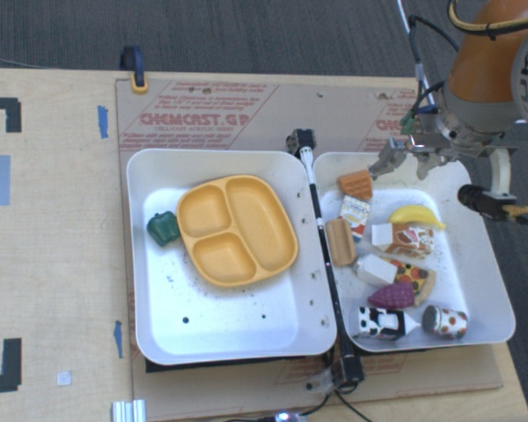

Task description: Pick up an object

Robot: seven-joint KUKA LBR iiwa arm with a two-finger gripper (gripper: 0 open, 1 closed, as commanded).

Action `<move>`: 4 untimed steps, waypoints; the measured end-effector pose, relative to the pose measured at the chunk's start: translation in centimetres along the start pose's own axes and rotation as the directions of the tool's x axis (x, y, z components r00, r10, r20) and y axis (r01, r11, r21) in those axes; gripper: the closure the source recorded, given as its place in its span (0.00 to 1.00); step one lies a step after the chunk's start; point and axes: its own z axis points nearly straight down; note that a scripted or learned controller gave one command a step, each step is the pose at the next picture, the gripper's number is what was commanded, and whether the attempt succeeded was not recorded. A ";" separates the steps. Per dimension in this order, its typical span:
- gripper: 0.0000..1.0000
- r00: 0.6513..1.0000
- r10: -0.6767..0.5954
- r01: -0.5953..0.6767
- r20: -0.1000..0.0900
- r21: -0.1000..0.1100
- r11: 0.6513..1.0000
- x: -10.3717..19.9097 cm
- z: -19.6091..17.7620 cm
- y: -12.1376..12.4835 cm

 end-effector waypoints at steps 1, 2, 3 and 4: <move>0.00 1.000 0.000 0.000 0.000 -0.003 1.000 -2.0 12.5 -5.3; 1.00 1.000 0.001 -0.001 0.002 -0.006 1.000 -2.0 11.5 -5.2; 0.00 1.000 0.001 -0.001 0.002 -0.005 1.000 -2.0 11.5 -5.2; 0.00 1.000 0.004 -0.004 0.012 -0.007 1.000 -0.1 13.1 -4.4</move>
